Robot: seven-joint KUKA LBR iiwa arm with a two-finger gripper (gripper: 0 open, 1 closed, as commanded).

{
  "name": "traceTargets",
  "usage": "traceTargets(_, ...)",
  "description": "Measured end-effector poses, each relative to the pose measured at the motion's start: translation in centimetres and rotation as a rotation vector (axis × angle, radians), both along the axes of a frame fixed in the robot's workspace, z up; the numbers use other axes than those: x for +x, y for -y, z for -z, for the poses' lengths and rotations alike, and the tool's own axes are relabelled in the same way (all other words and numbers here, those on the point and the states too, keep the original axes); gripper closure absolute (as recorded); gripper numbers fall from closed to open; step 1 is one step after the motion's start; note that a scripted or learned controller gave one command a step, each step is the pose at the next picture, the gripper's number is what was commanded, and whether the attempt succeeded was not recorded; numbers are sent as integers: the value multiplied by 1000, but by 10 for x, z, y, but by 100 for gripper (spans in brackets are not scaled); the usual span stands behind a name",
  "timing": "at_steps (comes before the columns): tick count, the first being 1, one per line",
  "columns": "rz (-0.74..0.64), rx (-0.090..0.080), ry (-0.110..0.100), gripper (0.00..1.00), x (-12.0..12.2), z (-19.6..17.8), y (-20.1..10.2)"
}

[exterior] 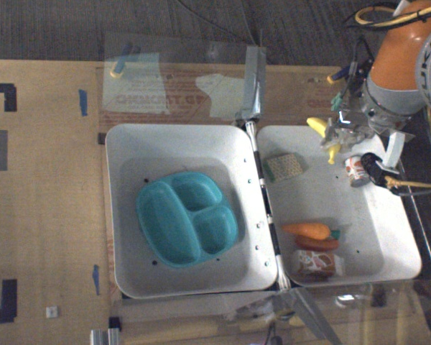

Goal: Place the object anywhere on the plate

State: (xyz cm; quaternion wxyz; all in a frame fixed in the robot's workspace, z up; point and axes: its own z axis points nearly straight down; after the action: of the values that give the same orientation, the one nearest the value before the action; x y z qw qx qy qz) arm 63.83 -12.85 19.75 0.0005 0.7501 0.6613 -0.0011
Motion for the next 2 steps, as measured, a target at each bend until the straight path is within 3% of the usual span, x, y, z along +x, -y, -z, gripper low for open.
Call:
traceTargets(1, 73, 1, 3, 100, 29, 5, -9)
traceTargets(2, 209, 3, -3, 100, -21, 14, -88)
